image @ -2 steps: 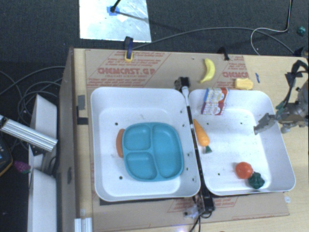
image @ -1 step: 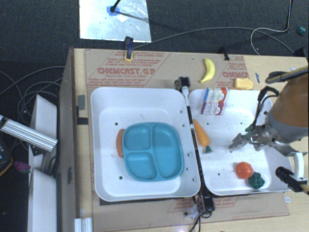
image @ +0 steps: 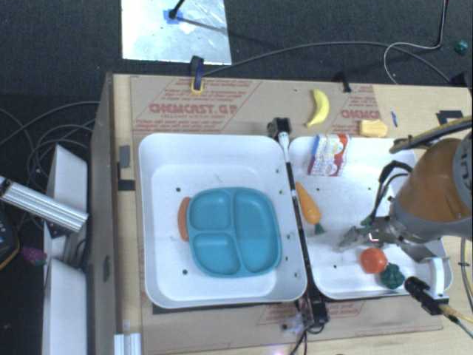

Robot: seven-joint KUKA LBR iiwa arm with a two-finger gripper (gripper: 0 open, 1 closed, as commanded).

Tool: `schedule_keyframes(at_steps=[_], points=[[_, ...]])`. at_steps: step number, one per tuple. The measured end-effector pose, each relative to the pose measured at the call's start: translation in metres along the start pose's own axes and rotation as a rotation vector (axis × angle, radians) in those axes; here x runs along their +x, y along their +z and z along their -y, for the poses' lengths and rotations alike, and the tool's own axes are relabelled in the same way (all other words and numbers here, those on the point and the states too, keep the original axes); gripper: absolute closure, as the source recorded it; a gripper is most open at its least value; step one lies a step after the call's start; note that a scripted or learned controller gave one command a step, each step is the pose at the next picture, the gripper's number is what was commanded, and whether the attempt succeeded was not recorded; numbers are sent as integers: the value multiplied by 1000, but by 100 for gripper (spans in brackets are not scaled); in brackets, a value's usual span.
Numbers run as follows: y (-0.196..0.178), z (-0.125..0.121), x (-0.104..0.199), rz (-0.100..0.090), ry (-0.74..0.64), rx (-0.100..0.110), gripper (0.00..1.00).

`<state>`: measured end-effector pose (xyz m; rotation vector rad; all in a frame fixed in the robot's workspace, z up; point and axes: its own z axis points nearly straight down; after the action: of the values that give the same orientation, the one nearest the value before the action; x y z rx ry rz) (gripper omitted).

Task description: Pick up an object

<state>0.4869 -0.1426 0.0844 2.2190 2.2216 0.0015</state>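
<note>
two shallow white bins sit side by side on a cardboard-topped bench. the left bin (image: pixel 159 191) fills the middle of the frame and holds a blue divided plate (image: pixel 233 230) with three compartments; a toy sausage (image: pixel 182 218), orange-brown, lies just beside the plate's left edge, touching or nearly so.

the right bin (image: pixel 355 168) takes the right-centre of the frame. at its upper left corner stands a small carton (image: pixel 327 154) printed in red, white and blue. a toy carrot (image: pixel 308 205) lies slantwise along the bin's left wall, its green tip pointing down toward the lower edge. low in this bin, at the lower right of the frame, a red toy tomato (image: pixel 373 259) rests on the floor with a dark green toy vegetable (image: pixel 392 276) just to its lower right, perhaps broccoli, though it is too small to be sure.

the grey arm with its orange band (image: pixel 437 187) comes in from the right edge. its gripper (image: pixel 360 236) hangs low over the right bin, just above and left of the tomato, its fingers spread apart and gripping nothing.

outside the bins, on the cardboard at the upper right, lie a toy banana (image: pixel 320 108) and a yellow block (image: pixel 373 129). a yellow clamp (image: pixel 196 75) grips the bench's top edge.
</note>
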Motion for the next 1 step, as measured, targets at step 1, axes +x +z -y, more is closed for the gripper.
schedule_keyframes(at_steps=[1], points=[[-108, -6, -51, 2, 1, -3, 0]])
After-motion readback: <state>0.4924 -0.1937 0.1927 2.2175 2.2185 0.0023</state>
